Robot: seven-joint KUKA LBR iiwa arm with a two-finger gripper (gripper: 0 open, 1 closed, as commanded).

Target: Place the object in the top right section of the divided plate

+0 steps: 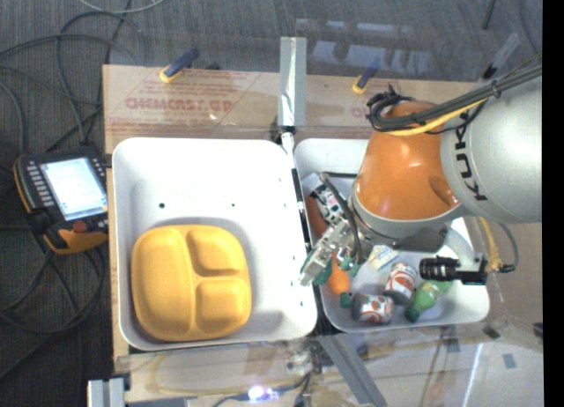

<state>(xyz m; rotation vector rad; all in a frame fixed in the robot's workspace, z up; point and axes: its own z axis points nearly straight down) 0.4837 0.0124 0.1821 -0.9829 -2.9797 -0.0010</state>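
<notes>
My tool [319, 260] is low in the right bin [471, 308], among the small objects; if it is spread or pinching, I cannot tell. The yellow divided plate [191, 282] in the left bin [203, 163] has nothing in its sections, so I judge that picking, carrying and placing are all left.

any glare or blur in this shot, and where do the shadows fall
Camera view: sharp overall; streaky reflections on the clear panel along the bottom edge; the yellow divided plate casts a soft shadow on the left white bin; the grey and orange arm shades the cluttered right white bin.
</notes>
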